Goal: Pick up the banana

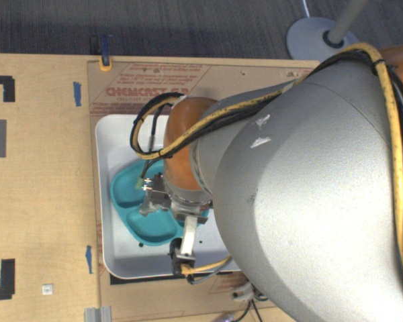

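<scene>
The grey arm with its orange band (188, 139) reaches in from the right and covers most of the bench. Its wrist hangs low inside the left white bin (111, 153). The gripper (150, 196) sits just over a teal plastic object (138, 206) lying in that bin. The arm's own body hides whatever lies under and right of the wrist. I see no yellow banana in the uncovered part of the bin.
The bin rests on a cardboard sheet (148, 86) atop a wooden bench with blue tape marks (77, 94). Black cables (148, 123) loop off the wrist over the bin's far half. A grey round stand base (316, 37) is on the floor behind.
</scene>
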`<state>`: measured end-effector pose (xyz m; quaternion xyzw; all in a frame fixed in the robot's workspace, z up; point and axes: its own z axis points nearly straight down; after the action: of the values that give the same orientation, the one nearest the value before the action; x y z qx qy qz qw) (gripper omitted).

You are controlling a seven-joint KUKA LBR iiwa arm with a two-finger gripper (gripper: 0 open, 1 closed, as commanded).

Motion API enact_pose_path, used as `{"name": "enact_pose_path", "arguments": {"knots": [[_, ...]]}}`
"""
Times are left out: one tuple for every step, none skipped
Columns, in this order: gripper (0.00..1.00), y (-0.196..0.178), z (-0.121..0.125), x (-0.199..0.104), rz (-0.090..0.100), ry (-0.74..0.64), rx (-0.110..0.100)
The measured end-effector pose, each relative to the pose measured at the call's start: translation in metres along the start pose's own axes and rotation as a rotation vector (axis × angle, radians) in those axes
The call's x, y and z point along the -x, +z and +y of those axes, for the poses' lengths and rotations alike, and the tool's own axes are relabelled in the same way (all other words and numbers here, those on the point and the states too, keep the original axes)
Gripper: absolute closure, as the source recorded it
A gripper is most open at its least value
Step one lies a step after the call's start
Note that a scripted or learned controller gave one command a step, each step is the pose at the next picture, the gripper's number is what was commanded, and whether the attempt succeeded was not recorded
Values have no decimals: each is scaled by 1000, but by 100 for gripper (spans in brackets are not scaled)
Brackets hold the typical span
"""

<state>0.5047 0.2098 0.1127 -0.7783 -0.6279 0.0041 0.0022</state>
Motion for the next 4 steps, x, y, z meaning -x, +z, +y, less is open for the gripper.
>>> {"name": "enact_pose_path", "arguments": {"knots": [[0,21,-18,-6,0,-433,35],[0,-39,-27,-4,2,-446,9],[100,-49,-27,-4,2,-446,11],[100,-58,-26,-5,2,-446,13]]}}
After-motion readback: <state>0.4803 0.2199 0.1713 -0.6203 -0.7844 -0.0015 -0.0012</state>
